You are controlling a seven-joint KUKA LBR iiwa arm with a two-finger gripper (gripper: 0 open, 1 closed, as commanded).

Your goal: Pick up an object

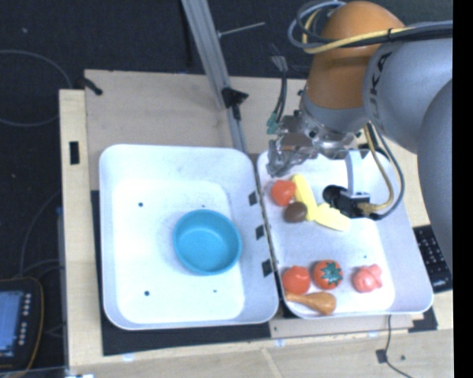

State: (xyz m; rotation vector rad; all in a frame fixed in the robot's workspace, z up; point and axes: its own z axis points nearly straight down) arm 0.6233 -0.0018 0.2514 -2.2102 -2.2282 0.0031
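Note:
My gripper (pixel 282 161) hangs over the back left corner of the right bin (pixel 402 286), just above a small orange-red toy (pixel 281 192). Beside that toy lie a yellow banana (pixel 322 209) and a brown oval piece (pixel 296 212). Along the bin's front edge sit a red ball (pixel 296 279), a tomato with a green stem (pixel 327 273), a pink piece (pixel 366 278) and a tan pear-shaped piece (pixel 312 301). Nothing shows between the fingers.
The left bin (pixel 126 179) holds a blue bowl (pixel 207 242). A slanted metal post (pixel 213 61) rises behind the bins. Cables and a black clip (pixel 343 199) hang from the wrist over the right bin. A screen (pixel 4 321) sits at the lower left.

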